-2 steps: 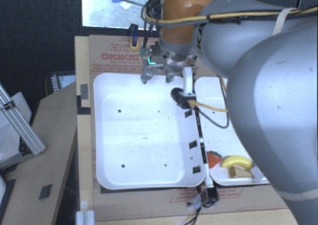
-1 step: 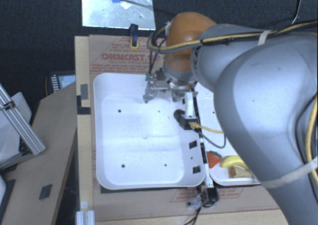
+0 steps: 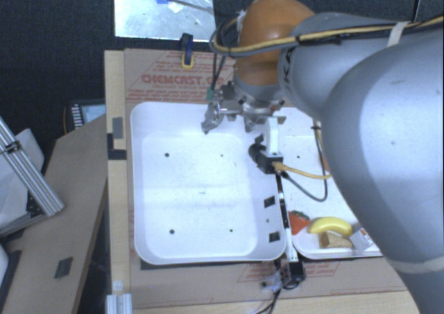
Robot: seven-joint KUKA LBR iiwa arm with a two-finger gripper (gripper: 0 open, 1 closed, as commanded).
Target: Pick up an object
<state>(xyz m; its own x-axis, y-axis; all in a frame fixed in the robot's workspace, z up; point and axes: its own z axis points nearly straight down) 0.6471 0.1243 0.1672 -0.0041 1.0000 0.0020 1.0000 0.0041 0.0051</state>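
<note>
Nothing sits between my spread-open gripper (image 3: 229, 120); closing here grabs air, since the banana (image 3: 331, 224) lies far behind me.

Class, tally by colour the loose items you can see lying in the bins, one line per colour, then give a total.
Yellow: 1, the banana
Orange-red: 1, the small orange-red item
Tan: 1, the tan block
Pale: 1, the pale item, partly hidden by the arm
Total: 4, all in the right bin
</note>
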